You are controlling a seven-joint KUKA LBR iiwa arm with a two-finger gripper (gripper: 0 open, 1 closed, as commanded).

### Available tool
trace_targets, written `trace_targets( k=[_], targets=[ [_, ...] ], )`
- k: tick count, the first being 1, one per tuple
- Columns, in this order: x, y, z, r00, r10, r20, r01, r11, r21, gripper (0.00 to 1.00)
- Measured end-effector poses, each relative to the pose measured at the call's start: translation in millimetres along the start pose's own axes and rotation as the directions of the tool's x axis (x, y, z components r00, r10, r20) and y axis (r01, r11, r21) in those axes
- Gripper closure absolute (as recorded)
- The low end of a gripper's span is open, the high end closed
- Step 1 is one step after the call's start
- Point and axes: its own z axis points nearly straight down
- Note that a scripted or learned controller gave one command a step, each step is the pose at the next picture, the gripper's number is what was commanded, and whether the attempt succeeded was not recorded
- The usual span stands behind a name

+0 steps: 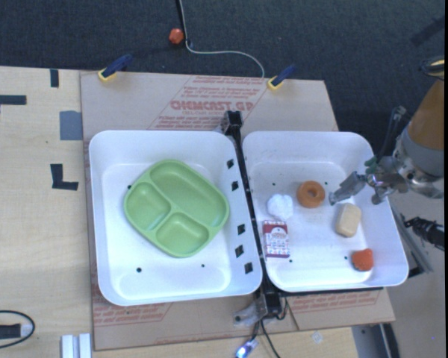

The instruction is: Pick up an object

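Gripper [361,189] hovers right of centre, spread open, grasping nothing — risks clipping the doughnut [310,194] or nudging the beige block [349,220] away on descent.

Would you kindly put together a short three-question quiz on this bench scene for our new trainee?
1. True or false: the green divided tray lies in the left bin.
2. Which item lies nearest the gripper? A) red carton B) tan block C) white ball
3. Fill in: the small orange-red item sits near the right bin's ____ right corner.

Key
1. True.
2. B; the gripper hangs just above it in the view, holding nothing.
3. Near (bottom). The brown ring lies mid-bin.
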Motion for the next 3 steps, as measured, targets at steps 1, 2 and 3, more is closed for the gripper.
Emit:
trace_targets(
  k=[1,2,3],
  targets=[
    [-23.7,54.6,114.5,1.0,-0.001,0.003,0.001,1.0,-0.014,0.0],
    [23.2,129.3,131.1,1.0,-0.008,0.001,0.008,1.0,-0.007,0.0],
    [19.4,126.0,120.3,1.0,-0.003,0.003,0.003,1.0,-0.003,1.0]
  ],
)
